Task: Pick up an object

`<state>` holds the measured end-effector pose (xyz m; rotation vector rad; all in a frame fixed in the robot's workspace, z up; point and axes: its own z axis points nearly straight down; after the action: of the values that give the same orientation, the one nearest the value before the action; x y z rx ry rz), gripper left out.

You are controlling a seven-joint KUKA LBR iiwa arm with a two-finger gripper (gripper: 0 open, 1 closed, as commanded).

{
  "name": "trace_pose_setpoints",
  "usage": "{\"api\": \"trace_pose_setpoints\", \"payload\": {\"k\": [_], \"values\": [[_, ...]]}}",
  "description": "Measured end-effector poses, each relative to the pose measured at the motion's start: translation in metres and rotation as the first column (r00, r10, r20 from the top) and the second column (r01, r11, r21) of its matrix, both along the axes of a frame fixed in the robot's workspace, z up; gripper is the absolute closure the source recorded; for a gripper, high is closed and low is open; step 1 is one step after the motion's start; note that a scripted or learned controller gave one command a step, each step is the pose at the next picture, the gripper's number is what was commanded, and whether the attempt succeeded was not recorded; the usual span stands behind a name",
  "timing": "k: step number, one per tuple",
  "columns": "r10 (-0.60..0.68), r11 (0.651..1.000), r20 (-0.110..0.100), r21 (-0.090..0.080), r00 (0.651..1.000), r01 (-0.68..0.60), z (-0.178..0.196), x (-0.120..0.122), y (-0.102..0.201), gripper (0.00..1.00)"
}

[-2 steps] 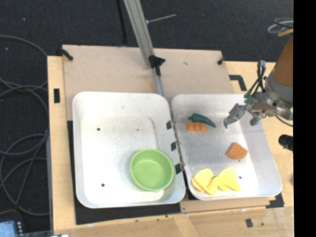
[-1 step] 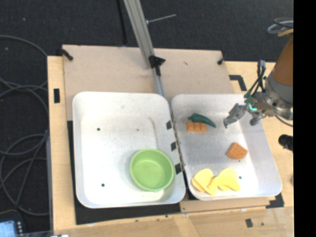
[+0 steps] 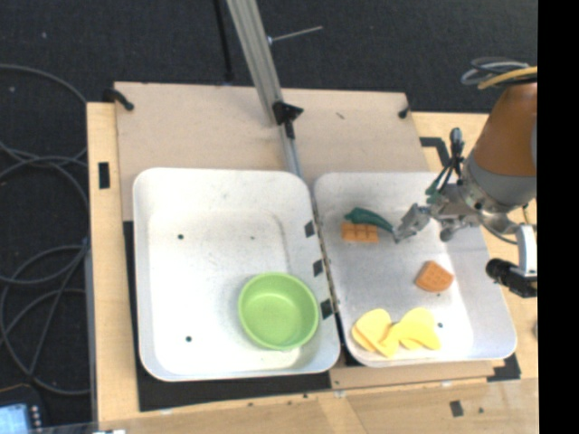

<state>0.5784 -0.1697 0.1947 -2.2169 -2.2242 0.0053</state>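
Gripper beside unlabelled green object

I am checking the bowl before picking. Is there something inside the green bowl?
The green bowl in the left bin stands upright, and its visible inside shows only plain green. The near rim hides a thin strip of the inner wall, so that part cannot be checked.

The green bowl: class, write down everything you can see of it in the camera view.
The green bowl is round, light lime green, of plain smooth plastic by its look. It stands upright, mouth up, with nothing inside. It sits in the left bin, at that bin's near right corner, close to the wall. The gripper is far off, over the other bin.
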Motion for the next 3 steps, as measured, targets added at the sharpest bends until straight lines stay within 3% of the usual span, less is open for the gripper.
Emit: {"api": "trace_pose_setpoints", "payload": {"k": [2,3], "values": [[-0.005,1.000,0.001,-0.001,1.000,0.005,-0.096,0.002,-0.007,0.00],[-0.010,1.000,0.008,0.000,1.000,0.010,-0.082,0.003,-0.008,1.00]]}}
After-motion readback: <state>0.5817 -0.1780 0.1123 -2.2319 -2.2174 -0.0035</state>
